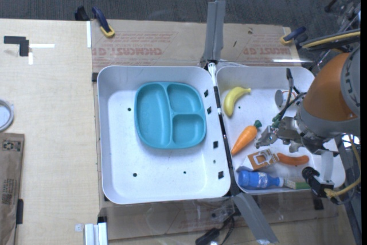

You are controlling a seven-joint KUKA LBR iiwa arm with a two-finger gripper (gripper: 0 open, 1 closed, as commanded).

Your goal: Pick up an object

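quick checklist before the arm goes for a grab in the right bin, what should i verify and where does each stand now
1. Gripper is over the right bin, low among the objects: ok.
2. Nothing seen between its fingers: cannot tell, the view is too cluttered there.
3. Nearest target, the carrot, lies free just left of the gripper: ok.
4. Banana lies apart near the back of the bin, unobstructed: ok.
5. Blue bottle and small orange-framed item crowd the front of the bin under the wrist: not ok, risk of bumping.
6. Blue divided plate sits alone in the left bin, out of the way: ok.
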